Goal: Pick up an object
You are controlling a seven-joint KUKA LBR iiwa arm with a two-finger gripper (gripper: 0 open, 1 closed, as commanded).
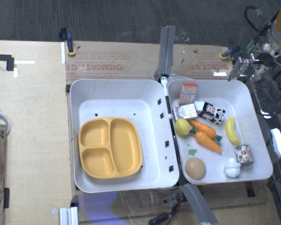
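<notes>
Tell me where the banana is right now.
The banana lies in the right bin, near its right wall, in the camera view. The carrots are to its left and the small can sits just below it.

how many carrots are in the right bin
2. One carrot lies near the bin's middle, right of the lemon. The other carrot lies just below it, touching it. None looks hidden, though the pile is crowded.

A dark grey ribbed carpet floor (107, 8) runs across the top of the view. Below it lies a pale wooden bench top (28, 125) — partly covered by a brown printed cardboard sheet (117, 62). A blue and yellow clamp (67, 43) — or so it seems — grips the sheet's corner.
</notes>
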